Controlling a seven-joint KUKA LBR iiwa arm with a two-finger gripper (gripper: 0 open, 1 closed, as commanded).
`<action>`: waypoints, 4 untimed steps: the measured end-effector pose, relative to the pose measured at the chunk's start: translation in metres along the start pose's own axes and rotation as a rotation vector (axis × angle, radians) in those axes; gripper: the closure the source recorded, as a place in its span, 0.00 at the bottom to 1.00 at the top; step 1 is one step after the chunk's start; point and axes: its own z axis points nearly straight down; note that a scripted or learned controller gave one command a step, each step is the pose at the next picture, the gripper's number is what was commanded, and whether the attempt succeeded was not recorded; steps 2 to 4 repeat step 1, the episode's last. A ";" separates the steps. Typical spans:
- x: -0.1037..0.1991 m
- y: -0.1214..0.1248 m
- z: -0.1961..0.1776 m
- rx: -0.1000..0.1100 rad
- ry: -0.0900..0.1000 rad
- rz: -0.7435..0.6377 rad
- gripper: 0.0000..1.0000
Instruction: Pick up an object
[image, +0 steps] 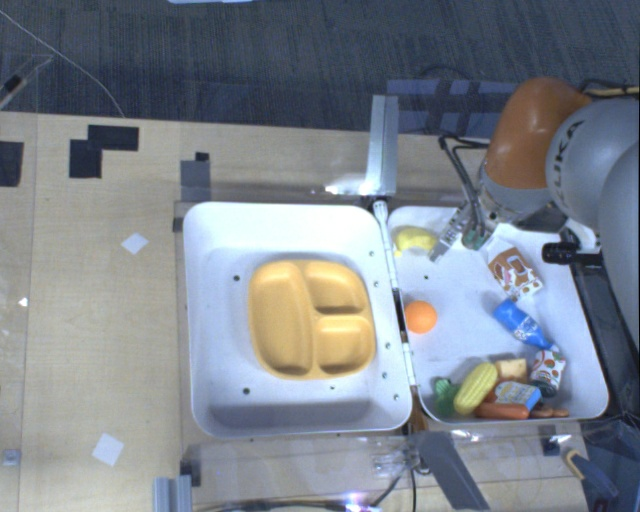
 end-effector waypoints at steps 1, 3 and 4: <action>0.006 -0.001 0.003 0.010 0.025 -0.003 0.00; 0.006 -0.001 0.003 0.010 0.025 -0.003 0.00; 0.006 -0.001 0.003 0.010 0.025 -0.003 0.00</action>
